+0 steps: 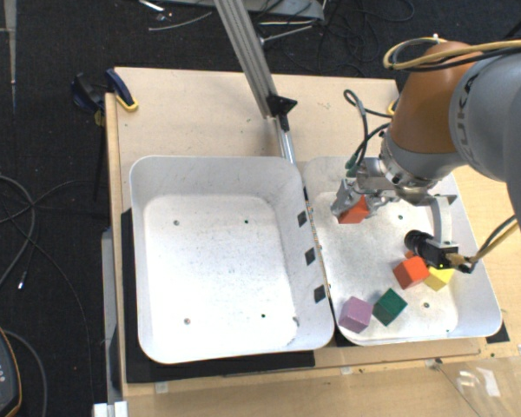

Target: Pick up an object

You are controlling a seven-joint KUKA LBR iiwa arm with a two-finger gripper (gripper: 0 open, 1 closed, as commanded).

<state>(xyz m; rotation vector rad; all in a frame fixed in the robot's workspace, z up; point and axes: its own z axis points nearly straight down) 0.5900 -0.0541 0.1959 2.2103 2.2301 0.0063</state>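
Gripping an orange-red block (354,212) in the pincer (352,205), hanging above the upper part of the right bin (469,320). Best lifting straight and slow, keeping the clamp firm, avoiding any swing toward the bin wall. Lying loose below: an orange cube (410,272), yellow block (439,277), green cube (389,307), purple cube (355,314). Sitting alongside on the tabletop (200,111): the left bin (139,181).

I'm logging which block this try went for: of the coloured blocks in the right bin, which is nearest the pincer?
The red-orange block, right at the pincer; the orange, yellow, green and purple blocks sit apart, toward the bin's front.
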